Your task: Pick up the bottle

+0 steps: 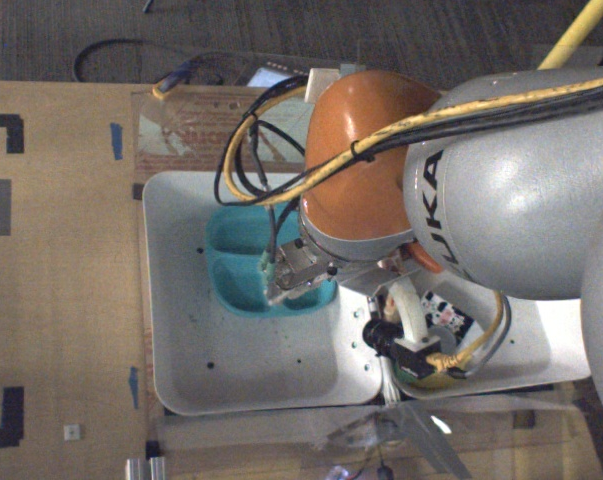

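Since the arm (461, 178) covers most of the middle of the scene, the first care in this step is simply to be sure what lies under the wrist before closing on anything. The gripper (293, 276) hangs low over the left bin (181, 348), right at the near edge of a teal bowl-like container (239, 258) that sits in that bin, and it looks to be touching or nearly touching its rim. Whether the gripper is released or clenched cannot be told from here, because the orange band (366, 158) and the wrist body hide that part. I cannot make out a clear bottle; the likeliest candidate is a whitish object with a black-and-white patterned label (443, 315) in the right bin (551, 353), half hidden below the arm, and that is a guess. If so, the bottle lies to the gripper's right, across the wall between the bins, well apart from the teal container. A good pick would need the gripper to lift clear of the container first, then come down centred over the bottle's body
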You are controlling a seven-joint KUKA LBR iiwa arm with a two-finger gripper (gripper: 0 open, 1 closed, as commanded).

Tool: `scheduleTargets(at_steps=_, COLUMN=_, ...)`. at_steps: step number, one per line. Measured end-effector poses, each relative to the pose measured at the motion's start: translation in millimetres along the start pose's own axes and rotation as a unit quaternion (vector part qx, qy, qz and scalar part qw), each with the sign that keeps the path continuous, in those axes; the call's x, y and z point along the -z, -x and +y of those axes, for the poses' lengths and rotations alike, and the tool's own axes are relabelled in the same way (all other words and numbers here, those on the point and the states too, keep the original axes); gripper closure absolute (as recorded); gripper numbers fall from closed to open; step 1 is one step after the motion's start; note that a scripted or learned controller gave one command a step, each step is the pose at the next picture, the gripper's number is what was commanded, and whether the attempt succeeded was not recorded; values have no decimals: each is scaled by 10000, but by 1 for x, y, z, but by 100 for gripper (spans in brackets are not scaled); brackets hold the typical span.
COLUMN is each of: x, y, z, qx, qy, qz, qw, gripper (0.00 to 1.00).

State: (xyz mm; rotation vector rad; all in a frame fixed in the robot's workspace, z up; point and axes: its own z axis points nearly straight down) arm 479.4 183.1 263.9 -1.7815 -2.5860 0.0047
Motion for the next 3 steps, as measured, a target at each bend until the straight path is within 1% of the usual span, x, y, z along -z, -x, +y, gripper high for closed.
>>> scheduleTargets(at_steps=1, x=7, y=-25, z=9, qx=-2505, qy=3, qz=-4, qw=9681, gripper=100)
scheduleTargets(at_steps=2, x=40, y=-40, z=15, qx=-5042, qy=-1, qz=-5, qw=8636, gripper=100)
scheduleTargets(at_steps=3, x=12, y=-38, z=15, qx=-6267, qy=1, qz=3, qw=7792, gripper=100)
